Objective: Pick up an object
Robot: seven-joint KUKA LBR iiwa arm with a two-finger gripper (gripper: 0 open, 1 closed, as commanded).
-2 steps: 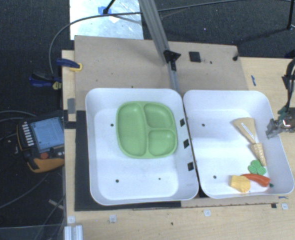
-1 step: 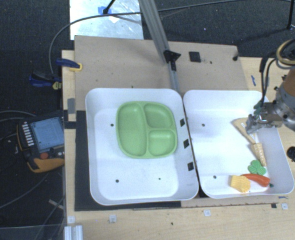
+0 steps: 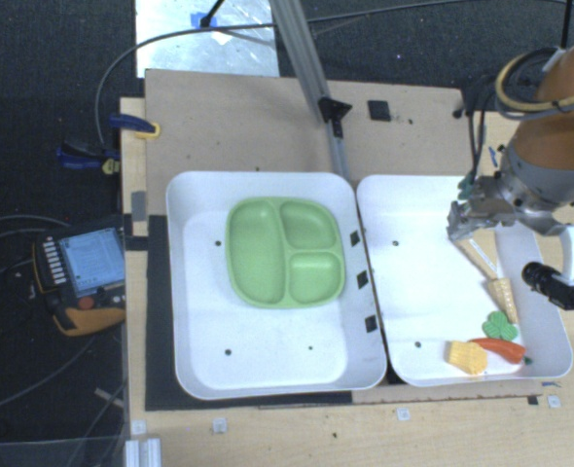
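My gripper (image 3: 465,224) hangs over the upper right part of the right bin (image 3: 413,290), below the grey wrist and orange band. A tan cone-shaped toy (image 3: 500,295) lies just below and right of it, apart from the gripper. Further toward the bin's front right corner lie a small green toy (image 3: 501,325), an orange carrot-like toy (image 3: 501,347) and a yellow block (image 3: 468,358), close together. Nothing shows held in the gripper.
A green divided plate (image 3: 285,253) rests in the left bin (image 3: 199,339). A grey pole (image 3: 306,56) slants across the bench's back. A blue device (image 3: 88,261) and cables lie on the floor at the left.
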